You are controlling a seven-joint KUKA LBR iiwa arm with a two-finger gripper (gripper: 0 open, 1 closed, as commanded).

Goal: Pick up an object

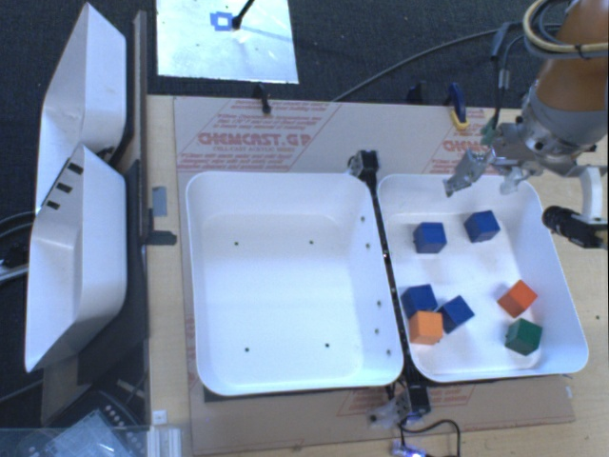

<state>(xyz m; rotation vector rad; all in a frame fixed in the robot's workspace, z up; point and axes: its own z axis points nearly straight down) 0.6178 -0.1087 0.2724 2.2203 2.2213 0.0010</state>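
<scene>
Two fingers [465, 175] of the gripper [487, 177] stand spread apart, with nothing between them, above the far edge of the right bin [561, 288]. One finger slants down toward the left and the other sits at the right, beside the bin's far right corner. Behind them the grey wrist rises into the orange band [582, 60] of the arm, which comes in from the upper right.

Seven cubes lie on the floor of the right bin, all apart from the gripper. Nearest it are two blue cubes, one [429, 237] near the middle and one [481, 226] just to its right. Lower down, a blue cube [419, 300] touches an orange cube [425, 327] by the bin's left wall, and another blue cube [457, 312] sits just beside them. Toward the right wall an orange cube [517, 298] sits just above a green cube [523, 336].

A left bin [205, 284] lies alongside, sharing the middle divide. Both rest on a brown board [257, 136] printed with red lettering.
</scene>
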